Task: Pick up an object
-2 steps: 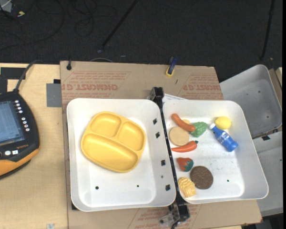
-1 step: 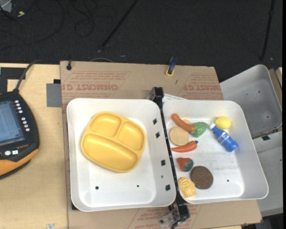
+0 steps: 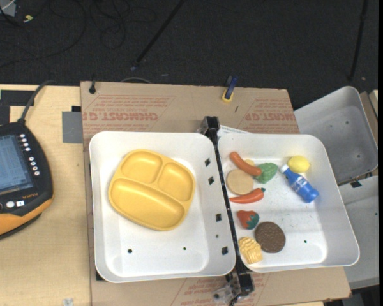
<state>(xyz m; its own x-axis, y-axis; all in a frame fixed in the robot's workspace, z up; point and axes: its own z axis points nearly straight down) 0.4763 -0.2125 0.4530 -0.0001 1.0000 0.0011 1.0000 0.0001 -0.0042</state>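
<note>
The right bin (image 3: 332, 247) holds several toy foods. A hot dog (image 3: 244, 164) lies near its back left, with a green leafy piece (image 3: 267, 171) beside it. A tan round disc (image 3: 239, 183) sits just below, and a red chili pepper (image 3: 247, 197) lies under that. A strawberry (image 3: 247, 218), a brown round patty (image 3: 270, 236) and a yellow corn piece (image 3: 251, 250) lie toward the front. A lemon (image 3: 298, 164) and a blue bottle (image 3: 301, 185) rest at the right.
A yellow divided plate (image 3: 152, 189) lies in the left bin (image 3: 115, 260). A teach pendant (image 3: 13, 177) rests on the bench at the far left. Both bins sit on a cardboard sheet (image 3: 179, 110). A grey metal panel (image 3: 345, 126) stands at the right.
</note>
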